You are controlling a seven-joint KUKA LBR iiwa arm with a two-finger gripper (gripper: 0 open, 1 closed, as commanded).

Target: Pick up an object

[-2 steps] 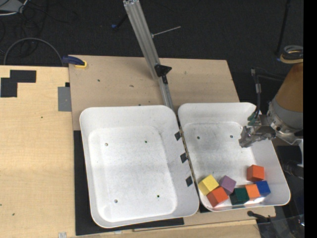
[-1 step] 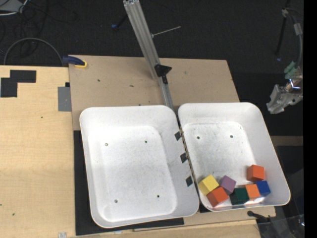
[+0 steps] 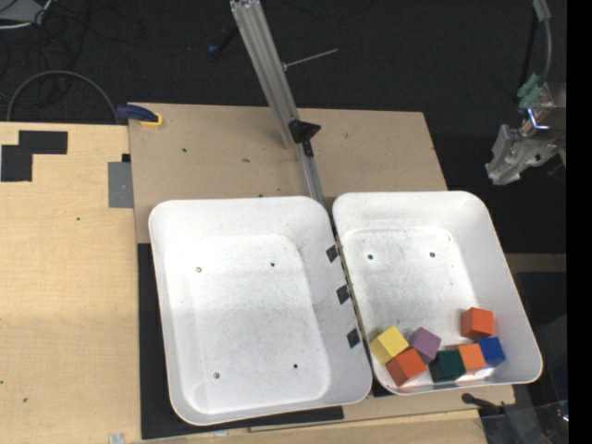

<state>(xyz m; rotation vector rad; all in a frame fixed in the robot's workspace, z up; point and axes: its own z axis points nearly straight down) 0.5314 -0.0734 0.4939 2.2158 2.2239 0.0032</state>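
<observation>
Several small blocks lie in the near corner of the right bin (image 3: pixel 435 220): a yellow block (image 3: pixel 389 342), a purple block (image 3: pixel 425 342), a red block (image 3: pixel 405 366), a green block (image 3: pixel 448 365), an orange block (image 3: pixel 472 355), a blue block (image 3: pixel 491 351) and a red-orange block (image 3: pixel 477 322). My gripper (image 3: pixel 518 155) hangs at the far right, beyond the right bin's far corner and well away from the blocks. Nothing shows between its fingers.
The left bin (image 3: pixel 240 303) sits beside the right one, joined by black clips (image 3: pixel 342 294). A slanted aluminium post (image 3: pixel 273 72) rises behind the bins. A blue-and-yellow clamp (image 3: pixel 141 115) sits at the board's far left corner.
</observation>
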